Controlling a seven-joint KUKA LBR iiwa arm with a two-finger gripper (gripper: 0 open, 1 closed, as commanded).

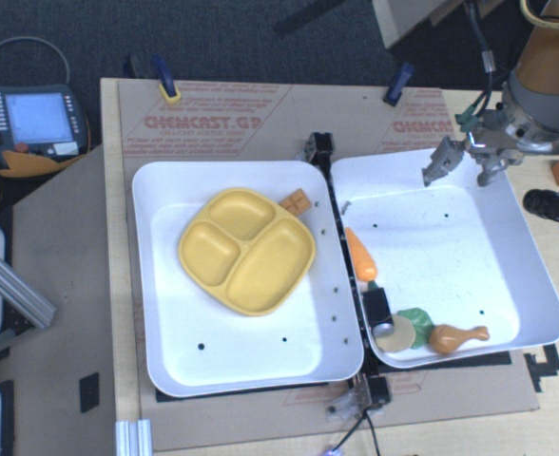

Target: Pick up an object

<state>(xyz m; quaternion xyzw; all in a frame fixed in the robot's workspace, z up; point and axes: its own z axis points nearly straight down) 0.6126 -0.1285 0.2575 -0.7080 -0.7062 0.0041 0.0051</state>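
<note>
The claw [466,163] hangs spread and empty over the right bin's [470,240] far edge — the carrot [360,254] lies by the left wall; descend centred, fingers straddling it crosswise.

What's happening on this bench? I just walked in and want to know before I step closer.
A grey robot arm reaches in from the right, its hand open over the far edge of the right bin, holding nothing. Along that bin's near and left side lie a carrot, a black piece, a green item and a toy drumstick. The left bin holds a yellow divided plate.
</note>
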